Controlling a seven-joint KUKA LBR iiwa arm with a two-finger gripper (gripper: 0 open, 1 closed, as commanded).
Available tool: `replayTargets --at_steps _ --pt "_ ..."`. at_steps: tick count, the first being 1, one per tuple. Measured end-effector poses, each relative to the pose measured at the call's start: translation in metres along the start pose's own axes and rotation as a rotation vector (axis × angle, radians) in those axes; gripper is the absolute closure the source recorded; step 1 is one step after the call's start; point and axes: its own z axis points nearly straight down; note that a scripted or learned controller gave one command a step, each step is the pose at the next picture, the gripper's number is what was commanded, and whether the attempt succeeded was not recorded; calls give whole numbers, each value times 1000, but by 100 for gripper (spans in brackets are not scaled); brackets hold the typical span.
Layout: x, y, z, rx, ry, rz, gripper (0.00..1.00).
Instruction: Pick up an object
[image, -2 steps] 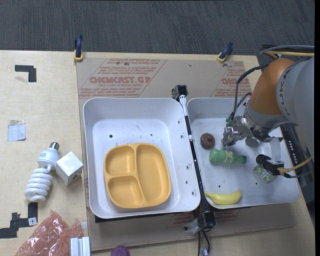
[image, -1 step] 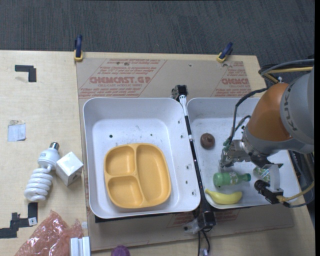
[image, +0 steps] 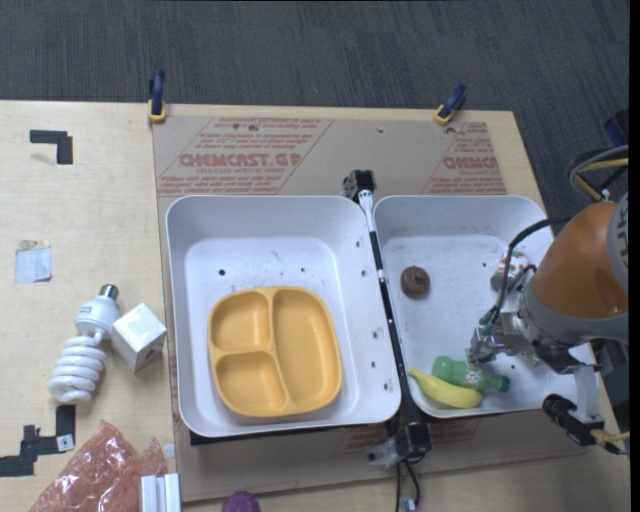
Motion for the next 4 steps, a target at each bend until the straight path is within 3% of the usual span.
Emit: replayTargets --at_steps 1,2,3,4 --pt "-8 72 0 1 0 -3 0" --pt "24 7 0 3 1 0 0" --pt "44 73 0 1 0 -3 0" --pt "42 14 0 2 1 0 0"
